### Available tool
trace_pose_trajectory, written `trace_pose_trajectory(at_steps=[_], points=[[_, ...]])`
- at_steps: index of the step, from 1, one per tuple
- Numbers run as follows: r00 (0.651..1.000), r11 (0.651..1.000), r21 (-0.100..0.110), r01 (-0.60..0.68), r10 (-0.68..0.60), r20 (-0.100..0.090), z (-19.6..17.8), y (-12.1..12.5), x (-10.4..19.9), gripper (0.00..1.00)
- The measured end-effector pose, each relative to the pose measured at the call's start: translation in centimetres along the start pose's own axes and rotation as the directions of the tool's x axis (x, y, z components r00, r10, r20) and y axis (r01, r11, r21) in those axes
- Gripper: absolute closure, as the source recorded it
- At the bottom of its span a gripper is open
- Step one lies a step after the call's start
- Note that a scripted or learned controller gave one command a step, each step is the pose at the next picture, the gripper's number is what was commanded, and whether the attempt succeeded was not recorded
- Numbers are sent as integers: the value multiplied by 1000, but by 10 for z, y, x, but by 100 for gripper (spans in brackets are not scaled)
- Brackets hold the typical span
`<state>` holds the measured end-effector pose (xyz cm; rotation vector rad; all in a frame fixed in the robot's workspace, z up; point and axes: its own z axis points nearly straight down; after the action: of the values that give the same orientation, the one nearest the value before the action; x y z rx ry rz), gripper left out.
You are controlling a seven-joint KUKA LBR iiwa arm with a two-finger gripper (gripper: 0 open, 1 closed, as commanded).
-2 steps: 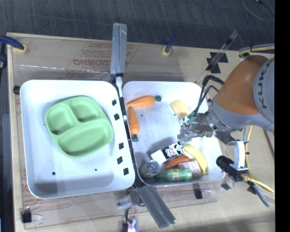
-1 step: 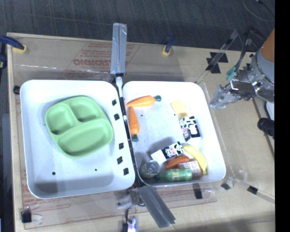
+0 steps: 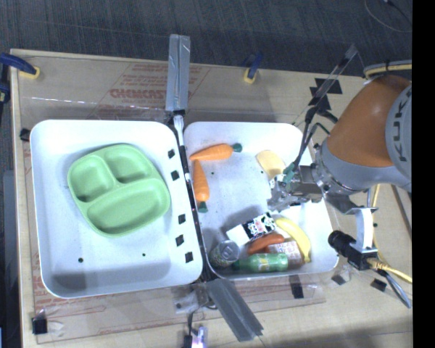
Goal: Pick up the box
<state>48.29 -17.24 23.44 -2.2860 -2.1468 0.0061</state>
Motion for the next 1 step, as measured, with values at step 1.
trace_pose_trajectory(at_steps=[1], points=[[978, 978, -4, 207, -207, 2, -40, 70, 24, 100]])
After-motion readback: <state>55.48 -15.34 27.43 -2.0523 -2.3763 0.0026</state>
